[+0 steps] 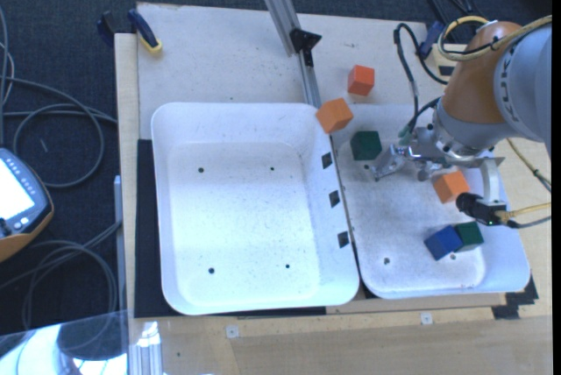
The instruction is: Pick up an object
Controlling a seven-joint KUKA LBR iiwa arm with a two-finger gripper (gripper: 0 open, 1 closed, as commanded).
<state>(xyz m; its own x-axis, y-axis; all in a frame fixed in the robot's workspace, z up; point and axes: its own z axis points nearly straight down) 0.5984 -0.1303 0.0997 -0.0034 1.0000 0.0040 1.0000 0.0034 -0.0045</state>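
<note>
Although the arm (491, 93) reached over the right bin (412, 272) from the right side of the table (219, 58), the claw (393, 165) was seen end-on and its opening could not be told; no object appeared between its tips. It stood just beside the dark green cube (365, 145) near the bin's upper left, which is judged the likeliest target. An orange block (450, 187) lay under the wrist, and a blue cube (442, 242) touched a second green cube (469, 234) toward the lower right. One orange cube (334, 115) rested on the rim between the bins and another (360, 80) sat on the bare table beyond. To do the step well, the claw should be centred over one cube, squared to two flat faces, and lowered fully before closing; the isolated dark green cube offers cleaner access than the touching pair. The cubes looked matte, hard-edged and uniform. Both bins were smooth white plastic, shallow, round-cornered and speckled with dark marks; the left bin (175, 277) shared these features.
</note>
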